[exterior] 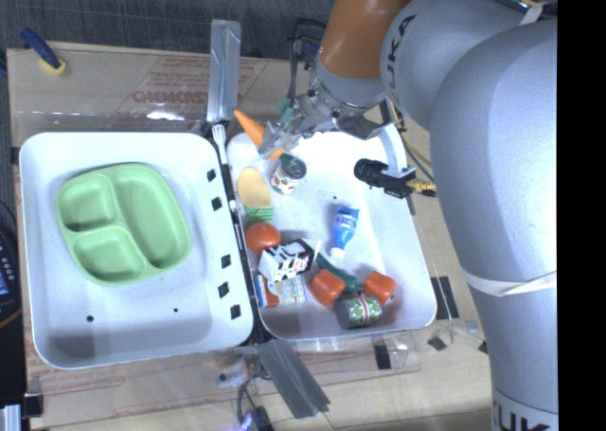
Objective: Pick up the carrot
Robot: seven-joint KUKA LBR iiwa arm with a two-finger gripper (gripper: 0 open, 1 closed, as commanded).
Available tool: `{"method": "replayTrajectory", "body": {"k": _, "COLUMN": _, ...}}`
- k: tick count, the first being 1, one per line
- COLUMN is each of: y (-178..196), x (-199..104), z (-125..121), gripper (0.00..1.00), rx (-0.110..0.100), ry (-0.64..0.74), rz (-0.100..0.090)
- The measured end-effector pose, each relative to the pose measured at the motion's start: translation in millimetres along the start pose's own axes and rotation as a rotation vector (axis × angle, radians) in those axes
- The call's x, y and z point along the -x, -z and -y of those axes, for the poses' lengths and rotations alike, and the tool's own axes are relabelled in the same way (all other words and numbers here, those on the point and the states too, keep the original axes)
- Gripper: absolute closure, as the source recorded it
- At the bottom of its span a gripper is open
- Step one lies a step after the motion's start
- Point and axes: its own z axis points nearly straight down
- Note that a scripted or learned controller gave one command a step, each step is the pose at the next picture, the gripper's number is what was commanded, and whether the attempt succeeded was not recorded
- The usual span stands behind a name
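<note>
Overlapping carrot [250, 126], end effector [284, 132] fingers indistinct.

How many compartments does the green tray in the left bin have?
3. The green tray has one tall compartment on its right side, one at upper left and one at lower left. It lies in the left bin.

Open floor across the right bin's [417, 259] far-right half. Near edge crowded: tomato [262, 235], cow-print carton [287, 263], red blocks [327, 287], can [360, 310]. Blue bottle [344, 227] mid-floor. Far-left corner blocked by arm [445, 50], gripper [284, 131], carrot [250, 126].
</note>
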Motion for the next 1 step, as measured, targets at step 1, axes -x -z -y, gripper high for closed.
{"method": "replayTrajectory", "body": {"k": 1, "y": -22.4, "x": -17.6, "z": 26.6, "gripper": 1.0, "rx": -0.004, "ry": 0.089, "rz": -0.003}}
